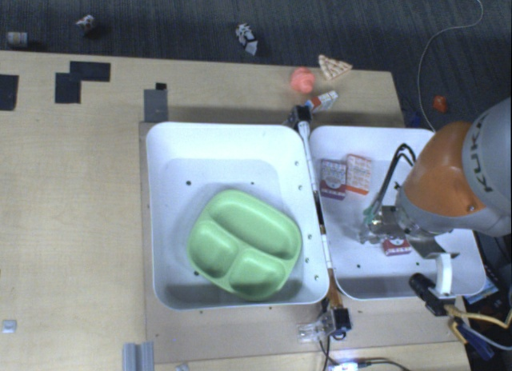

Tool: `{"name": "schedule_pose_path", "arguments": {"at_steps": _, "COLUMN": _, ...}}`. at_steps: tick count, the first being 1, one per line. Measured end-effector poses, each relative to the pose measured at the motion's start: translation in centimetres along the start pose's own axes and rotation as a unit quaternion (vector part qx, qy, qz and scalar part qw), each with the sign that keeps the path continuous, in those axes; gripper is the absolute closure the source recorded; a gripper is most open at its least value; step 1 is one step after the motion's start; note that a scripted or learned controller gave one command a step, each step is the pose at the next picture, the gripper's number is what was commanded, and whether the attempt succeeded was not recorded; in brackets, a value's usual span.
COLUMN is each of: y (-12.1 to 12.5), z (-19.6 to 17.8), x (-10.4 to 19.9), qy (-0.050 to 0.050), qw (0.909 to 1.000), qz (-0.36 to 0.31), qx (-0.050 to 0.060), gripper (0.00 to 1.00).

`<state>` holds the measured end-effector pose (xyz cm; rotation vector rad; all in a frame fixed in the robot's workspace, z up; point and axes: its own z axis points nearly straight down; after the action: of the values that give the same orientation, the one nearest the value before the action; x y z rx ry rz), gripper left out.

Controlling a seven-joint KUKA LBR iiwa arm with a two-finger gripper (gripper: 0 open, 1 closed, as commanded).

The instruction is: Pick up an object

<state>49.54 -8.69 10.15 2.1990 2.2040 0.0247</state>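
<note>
A green divided plate lies tilted in the left bin. In the right bin two small packets lie side by side near the far wall: a purple and white one and an orange and white one. A small red and white thing lies near the bin's middle, partly under the wrist. My gripper is low in the right bin, just left of that red thing, below the packets. The orange wrist band covers the gripper from above.
On the bench beyond the bins lie a pink ball, a tan wedge and a small red and white tube. Small odds lie on the dark floor farther back. A black cable loops above the right bin.
</note>
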Motion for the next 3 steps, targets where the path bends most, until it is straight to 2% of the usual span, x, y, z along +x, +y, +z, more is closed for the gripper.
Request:
{"name": "schedule_pose_path", "arguments": {"at_steps": 1, "y": 14.1, "z": 0.0, "x": -2.2, "qy": 0.004, "qw": 0.9999, "qz": -0.002, "qx": 0.011, "gripper": 1.00}}
{"name": "schedule_pose_path", "arguments": {"at_steps": 2, "y": 13.9, "z": 0.2, "x": -2.2, "qy": 0.004, "qw": 0.9999, "qz": -0.002, "qx": 0.013, "gripper": 0.00}}
{"name": "schedule_pose_path", "arguments": {"at_steps": 3, "y": 7.7, "z": 1.8, "x": -1.8, "qy": 0.004, "qw": 0.9999, "qz": 0.000, "qx": 0.013, "gripper": 0.00}}
